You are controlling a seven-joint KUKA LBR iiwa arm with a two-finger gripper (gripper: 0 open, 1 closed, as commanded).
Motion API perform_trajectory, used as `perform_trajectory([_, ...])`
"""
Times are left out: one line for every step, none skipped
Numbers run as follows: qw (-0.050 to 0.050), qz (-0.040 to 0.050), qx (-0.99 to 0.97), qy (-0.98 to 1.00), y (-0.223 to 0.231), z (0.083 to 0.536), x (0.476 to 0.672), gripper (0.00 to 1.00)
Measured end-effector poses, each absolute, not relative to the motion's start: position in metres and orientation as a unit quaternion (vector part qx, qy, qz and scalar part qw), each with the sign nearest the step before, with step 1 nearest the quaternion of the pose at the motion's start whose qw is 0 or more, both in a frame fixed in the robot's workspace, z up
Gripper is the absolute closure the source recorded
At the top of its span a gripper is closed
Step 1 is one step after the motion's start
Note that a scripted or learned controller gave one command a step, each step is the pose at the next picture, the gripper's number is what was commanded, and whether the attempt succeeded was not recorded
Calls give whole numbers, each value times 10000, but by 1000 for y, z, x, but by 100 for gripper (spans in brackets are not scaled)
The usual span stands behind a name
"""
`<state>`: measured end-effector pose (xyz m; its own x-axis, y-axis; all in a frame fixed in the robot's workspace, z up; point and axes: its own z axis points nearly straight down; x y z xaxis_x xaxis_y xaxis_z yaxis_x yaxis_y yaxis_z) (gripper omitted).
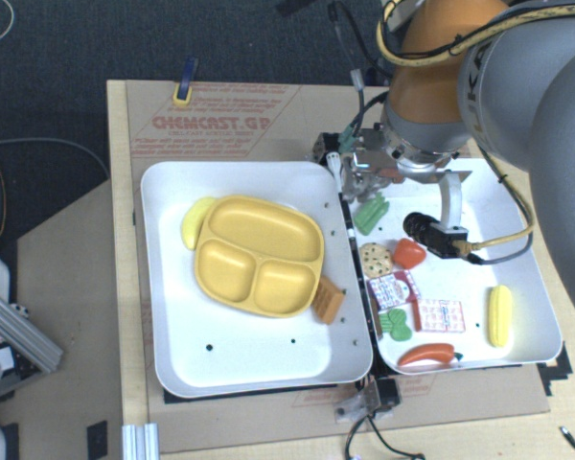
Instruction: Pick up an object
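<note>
Cardboard sheet (pixel 220 113) under bins: red print "CHEMCAST GP", rest too blurry.

Divided tray (pixel 257 254) in left bin (pixel 163 257); toy foods (pixel 402 295) — right bin (pixel 532 295).

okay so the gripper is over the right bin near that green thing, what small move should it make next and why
Probably lower straight down: the gripper hangs just above the green piece at the right bin's left wall, with nothing seen between its fingers.
</note>
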<state>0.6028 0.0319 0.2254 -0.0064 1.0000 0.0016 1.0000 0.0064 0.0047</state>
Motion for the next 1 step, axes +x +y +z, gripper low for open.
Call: perform_trajectory([12,13,7056,7086,72,219,621,100])
